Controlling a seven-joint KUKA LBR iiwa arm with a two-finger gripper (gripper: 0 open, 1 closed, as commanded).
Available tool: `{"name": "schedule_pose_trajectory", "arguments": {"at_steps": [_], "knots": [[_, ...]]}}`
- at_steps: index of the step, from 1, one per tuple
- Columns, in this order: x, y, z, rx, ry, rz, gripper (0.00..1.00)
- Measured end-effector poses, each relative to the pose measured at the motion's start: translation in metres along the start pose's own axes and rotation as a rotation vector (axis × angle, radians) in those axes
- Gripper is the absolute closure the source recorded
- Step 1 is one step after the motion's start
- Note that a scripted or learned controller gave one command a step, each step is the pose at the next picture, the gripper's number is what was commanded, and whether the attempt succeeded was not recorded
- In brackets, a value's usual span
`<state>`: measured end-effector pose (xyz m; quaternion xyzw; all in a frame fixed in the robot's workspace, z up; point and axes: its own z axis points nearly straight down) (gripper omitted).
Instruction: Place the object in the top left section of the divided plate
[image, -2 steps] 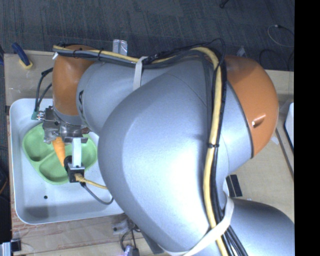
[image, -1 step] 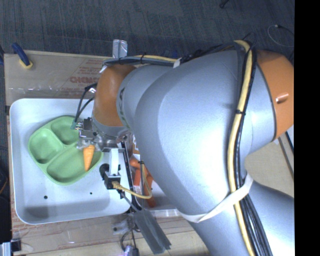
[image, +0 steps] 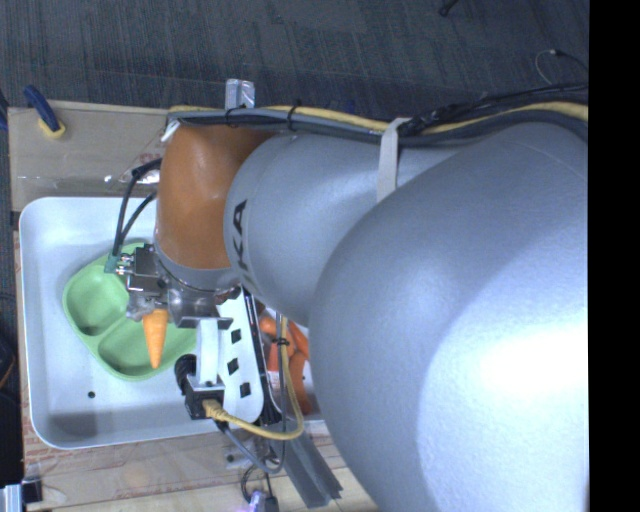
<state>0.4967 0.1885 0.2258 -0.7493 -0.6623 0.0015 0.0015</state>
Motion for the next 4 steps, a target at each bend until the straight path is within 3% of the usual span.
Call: {"name": "schedule_pose_trajectory", "arguments": {"at_steps": [1, 2, 3, 4], "knots": [[0.000, 0.000, 0.000, 0.000, 0.000, 0.000, 0.00], [0.024, -0.025, 0.135, 0.001, -0.001, -0.292, 0.00], [0.018, -0.002, 0.049, -0.001, -0.001, -0.369, 0.00], [0.014, -0.023, -0.030, -0.002, 0.000, 0.049, 0.00]]}}
